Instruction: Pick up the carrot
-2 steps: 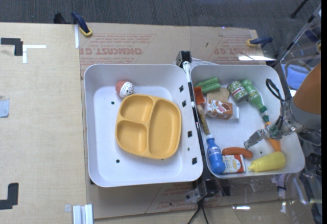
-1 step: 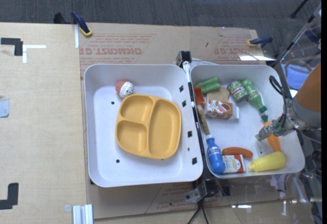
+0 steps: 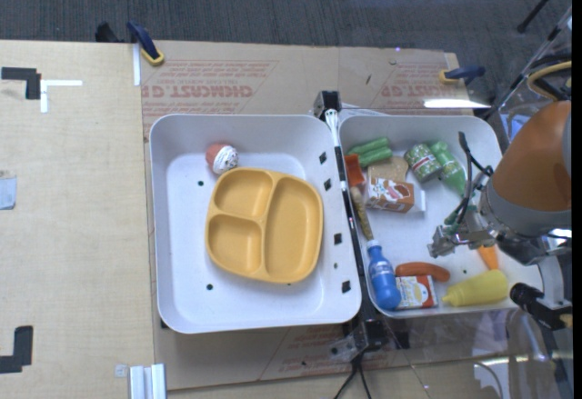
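The carrot point(image 3: 489, 256) is a small orange piece in the right bin point(image 3: 414, 126), near its right wall, partly hidden under the arm's wrist. My gripper point(image 3: 448, 242) hangs low in that bin, just to the left of the carrot and above the red sausage point(image 3: 423, 270). I see nothing held in the gripper. The grey arm with its orange band point(image 3: 541, 161) covers the bin's right side.
Around the gripper lie a yellow mustard bottle point(image 3: 477, 289), a blue bottle point(image 3: 382, 277), a snack carton point(image 3: 391, 194), and green items point(image 3: 371, 152) point(image 3: 435, 161) at the back. The left bin point(image 3: 173, 234) holds a yellow divided plate point(image 3: 265, 224) and a small pink-white ball point(image 3: 222, 157).
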Robot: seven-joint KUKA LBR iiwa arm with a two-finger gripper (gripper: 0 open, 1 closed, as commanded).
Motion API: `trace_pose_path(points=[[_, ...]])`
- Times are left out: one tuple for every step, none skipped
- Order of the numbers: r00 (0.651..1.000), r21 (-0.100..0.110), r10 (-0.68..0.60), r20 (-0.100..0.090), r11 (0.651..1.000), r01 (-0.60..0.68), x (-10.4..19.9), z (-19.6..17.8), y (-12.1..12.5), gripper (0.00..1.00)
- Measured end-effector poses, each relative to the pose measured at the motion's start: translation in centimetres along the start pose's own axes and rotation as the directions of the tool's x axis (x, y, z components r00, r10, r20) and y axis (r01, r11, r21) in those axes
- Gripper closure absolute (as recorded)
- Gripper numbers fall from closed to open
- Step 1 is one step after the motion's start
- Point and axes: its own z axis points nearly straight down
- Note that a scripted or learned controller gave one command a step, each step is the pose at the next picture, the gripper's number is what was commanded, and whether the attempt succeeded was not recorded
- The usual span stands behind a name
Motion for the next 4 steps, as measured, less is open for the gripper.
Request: trace_pose_path(points=[[0.973, -0.001, -0.229, 0.003, 0.973, 0.229, -7.0, 3.7, 3.2, 1.00], [0.975, -0.002, -0.224, 0.001, 0.975, 0.224, 0.3, 0.7, 4.3, 1.00], [0.913, -0.001, -0.408, 0.006, 0.913, 0.408, -8.0, -10.0, 5.3, 1.00], [0.693, -0.001, -0.720, 0.005, 0.693, 0.721, -9.7, 3.7, 5.5, 1.00]])
